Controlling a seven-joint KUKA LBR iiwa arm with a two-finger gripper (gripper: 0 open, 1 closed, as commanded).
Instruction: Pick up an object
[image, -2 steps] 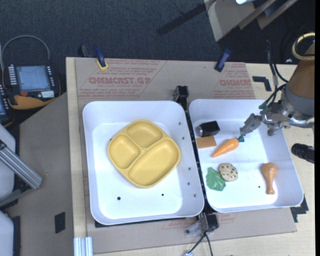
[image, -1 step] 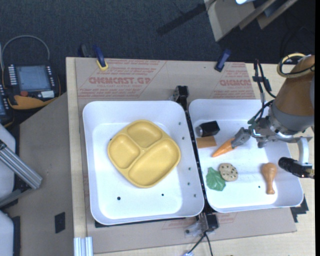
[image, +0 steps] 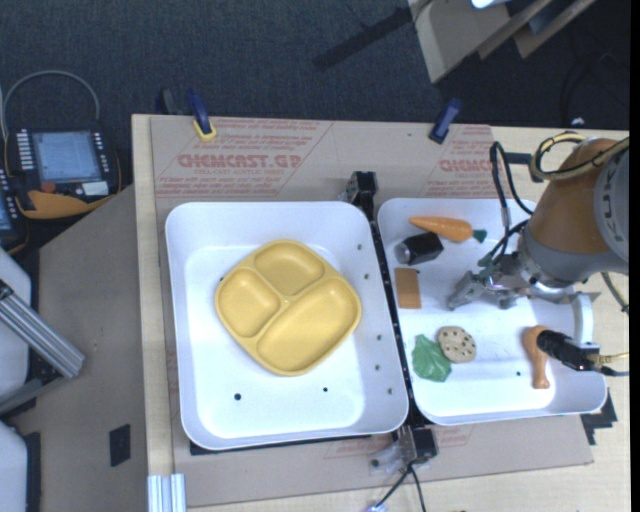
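Gripper (image: 468, 291) low in right bin (image: 500, 400).

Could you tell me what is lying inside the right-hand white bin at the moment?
The right bin holds a carrot, black block, brown tile, cookie, green leaf and orange-handled tool. The arm covers more.

Before me stood two white bins: the left bin (image: 190, 300) and the right bin (image: 500, 400). The left one contained one yellow divided plate (image: 288, 306). The right one contained one carrot (image: 442, 228), one black block (image: 421, 248), one brown slab (image: 407, 288), one cookie (image: 457, 344), one green leaf (image: 431, 360) and one orange-handled tool (image: 541, 358).
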